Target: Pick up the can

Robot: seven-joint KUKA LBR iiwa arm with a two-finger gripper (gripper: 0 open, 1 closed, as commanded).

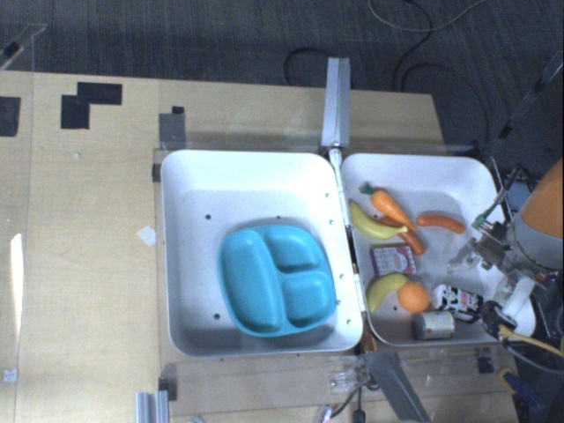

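Observation:
The can (pixel 433 325) is a small grey cylinder lying on its side by the front wall of the right bin (pixel 441 167). It rests just below an orange (pixel 411 298) and left of a black-and-white item (pixel 458 300). My gripper (pixel 483 247) hangs over the right side of this bin, up and to the right of the can and apart from it. The grey arm with its orange band (pixel 542 205) comes in from the right edge.
The right bin also holds a carrot (pixel 388 205), a banana (pixel 372 226), a red sausage-like piece (pixel 440 223), a purple packet (pixel 393 259) and a yellow fruit (pixel 384 287). A blue divided plate (pixel 276 278) lies in the left bin (pixel 247 176).

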